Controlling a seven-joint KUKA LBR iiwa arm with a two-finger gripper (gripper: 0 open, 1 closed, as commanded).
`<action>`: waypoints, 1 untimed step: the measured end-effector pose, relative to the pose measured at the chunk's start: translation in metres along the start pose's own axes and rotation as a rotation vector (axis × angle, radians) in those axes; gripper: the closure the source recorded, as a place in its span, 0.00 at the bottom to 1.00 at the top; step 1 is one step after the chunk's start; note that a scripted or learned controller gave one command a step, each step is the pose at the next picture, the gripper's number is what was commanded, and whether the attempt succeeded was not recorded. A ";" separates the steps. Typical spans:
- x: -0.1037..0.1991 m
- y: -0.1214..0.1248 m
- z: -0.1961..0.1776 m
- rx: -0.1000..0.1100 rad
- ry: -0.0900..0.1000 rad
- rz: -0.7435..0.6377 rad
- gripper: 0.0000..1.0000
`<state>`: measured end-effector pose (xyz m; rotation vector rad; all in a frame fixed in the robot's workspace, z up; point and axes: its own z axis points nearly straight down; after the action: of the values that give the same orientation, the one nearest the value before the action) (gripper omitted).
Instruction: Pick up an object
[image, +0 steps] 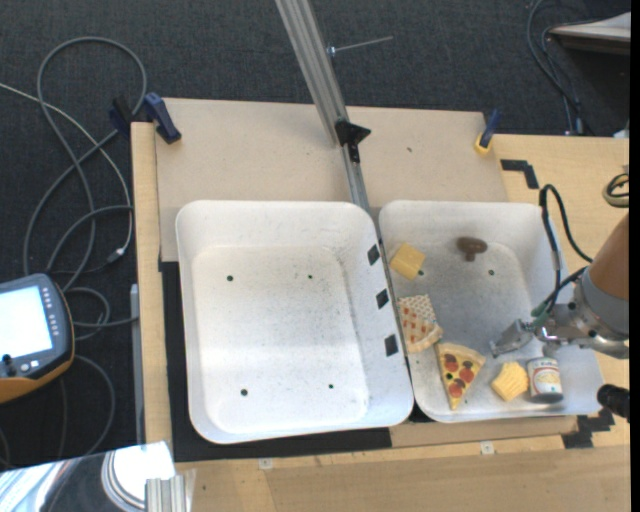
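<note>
Can (545, 378) upright in right bin (440, 215), near-right corner, just below my gripper (512, 337). Cheese (509, 381) just beside can, pizza (458, 372) farther left. My fingers slightly apart, clamping nothing. Can nearest: short drop toward me.
</note>
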<state>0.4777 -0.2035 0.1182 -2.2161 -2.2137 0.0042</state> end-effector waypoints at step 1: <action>0.001 0.000 0.028 -0.003 -0.001 -0.001 0.00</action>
<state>0.4771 -0.2026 0.0906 -2.2172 -2.2164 0.0014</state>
